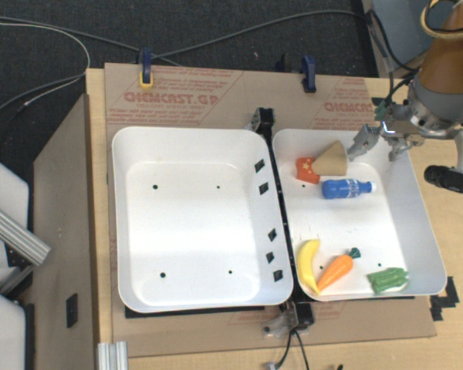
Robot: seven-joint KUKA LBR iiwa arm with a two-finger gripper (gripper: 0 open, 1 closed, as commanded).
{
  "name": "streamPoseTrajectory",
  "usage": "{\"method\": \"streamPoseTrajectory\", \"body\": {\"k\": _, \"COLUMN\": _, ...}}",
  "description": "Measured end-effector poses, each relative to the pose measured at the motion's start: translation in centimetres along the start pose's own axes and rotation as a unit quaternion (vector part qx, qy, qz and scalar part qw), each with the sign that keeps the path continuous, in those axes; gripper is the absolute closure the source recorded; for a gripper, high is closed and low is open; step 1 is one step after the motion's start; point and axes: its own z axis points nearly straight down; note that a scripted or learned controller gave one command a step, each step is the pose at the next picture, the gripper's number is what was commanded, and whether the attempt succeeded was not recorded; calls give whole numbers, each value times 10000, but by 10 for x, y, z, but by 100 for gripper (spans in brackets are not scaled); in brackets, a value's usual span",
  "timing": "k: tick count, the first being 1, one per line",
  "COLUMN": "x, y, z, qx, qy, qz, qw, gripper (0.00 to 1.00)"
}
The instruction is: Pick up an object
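Blue plastic, the bottle [346, 188] lies on its side in the right bin [417, 230], toward the far end, just near of the tan wedge [333, 159] and red block [308, 169]. I see the gripper [378, 140] poised above the far right corner, fingers spread, nothing between them. I judge the bottle light, rigid and smooth; it may roll. I would grasp across its body at mid-length.

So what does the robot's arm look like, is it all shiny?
The arm is grey, round and chunky, with a wide orange band just above the wrist. Lower down is a silvery metal ring, and the gripper under it has thin grey metal fingers. Dark cables loop along beside the arm.
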Motion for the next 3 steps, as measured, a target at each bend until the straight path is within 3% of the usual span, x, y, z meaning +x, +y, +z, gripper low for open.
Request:
{"method": "streamPoseTrajectory", "body": {"k": 2, "x": 10, "y": -16, "z": 95, "qx": 3, "qy": 3, "qz": 5, "qw": 10000, "gripper": 0}}
{"method": "streamPoseTrajectory", "body": {"k": 3, "x": 10, "y": -12, "z": 77, "qx": -70, "qy": -7, "qz": 0, "qw": 10000, "gripper": 100}}
